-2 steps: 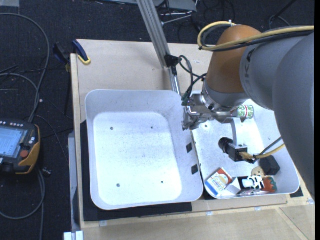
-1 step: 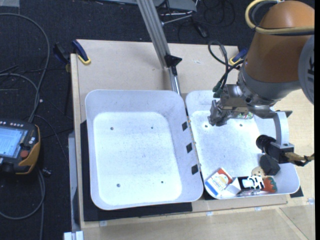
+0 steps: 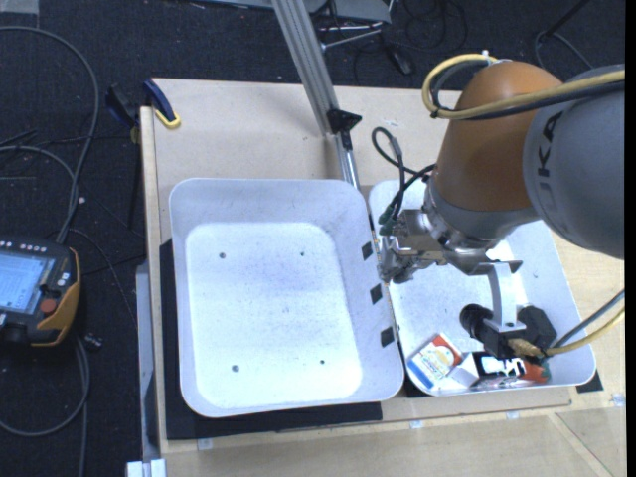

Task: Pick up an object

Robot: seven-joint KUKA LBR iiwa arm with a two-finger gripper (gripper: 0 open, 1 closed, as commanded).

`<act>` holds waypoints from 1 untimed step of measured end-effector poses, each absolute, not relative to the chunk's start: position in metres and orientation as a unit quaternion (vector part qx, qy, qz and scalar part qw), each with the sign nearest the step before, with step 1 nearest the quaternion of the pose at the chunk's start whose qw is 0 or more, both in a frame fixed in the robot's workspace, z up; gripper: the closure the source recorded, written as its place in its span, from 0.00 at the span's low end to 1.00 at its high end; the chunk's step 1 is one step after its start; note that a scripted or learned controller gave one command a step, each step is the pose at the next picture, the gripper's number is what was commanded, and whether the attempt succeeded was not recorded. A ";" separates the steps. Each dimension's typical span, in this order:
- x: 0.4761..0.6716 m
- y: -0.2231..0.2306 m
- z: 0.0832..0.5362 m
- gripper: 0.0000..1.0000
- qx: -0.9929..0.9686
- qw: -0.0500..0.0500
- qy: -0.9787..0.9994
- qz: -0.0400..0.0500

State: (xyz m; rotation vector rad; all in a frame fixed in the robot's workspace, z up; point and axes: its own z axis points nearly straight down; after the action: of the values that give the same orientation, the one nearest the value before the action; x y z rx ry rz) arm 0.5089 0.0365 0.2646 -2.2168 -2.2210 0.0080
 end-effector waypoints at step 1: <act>0.496 0.022 0.302 1.00 -0.707 -0.001 -0.707 -0.001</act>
State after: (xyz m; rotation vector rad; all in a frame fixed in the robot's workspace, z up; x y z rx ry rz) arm 0.4960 0.0224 0.3020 -2.2229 -2.2219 -0.0029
